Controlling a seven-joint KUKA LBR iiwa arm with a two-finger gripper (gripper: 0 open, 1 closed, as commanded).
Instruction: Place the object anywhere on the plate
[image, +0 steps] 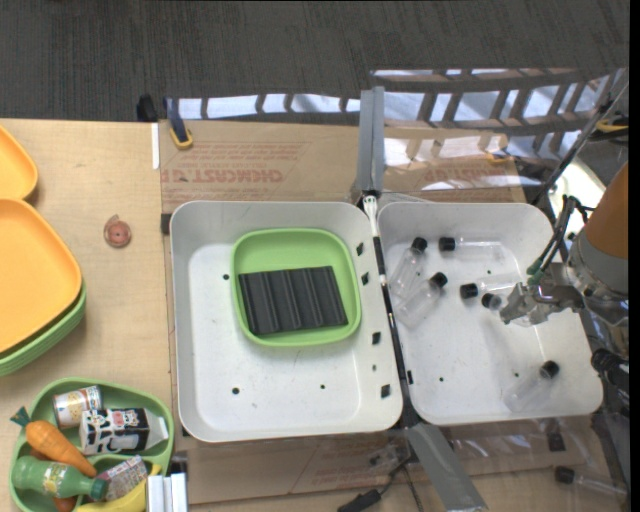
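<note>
1. The two-finger metal gripper (522, 305) sits low over the right part of the right shallow white bin (470, 405), at the end of the grey arm that comes in from the right.
2. I cannot tell if the claw is apart or together; the metal parts blur into one shape against the white floor.
3. The things to pick are small clear plastic bottles with black caps (440, 283), scattered in this right bin. They are almost see-through, so their bodies and long axes are hard to read.
4. One capped bottle (484, 296) lies just beside the claw, on its left; another black cap (548, 369) is near the lower right corner, below the claw.
5. I see nothing between the fingers, so I judge that no bottle is taken yet.
6. The green square plate (296, 245) lies in the left white bin (290, 400), well to the left of the claw. A dark ribbed mat (292, 300) covers its middle.
7. The raised walls where the two bins meet stand between claw and plate, so a carried bottle must go over them. Above the plate the room looks open.
</note>
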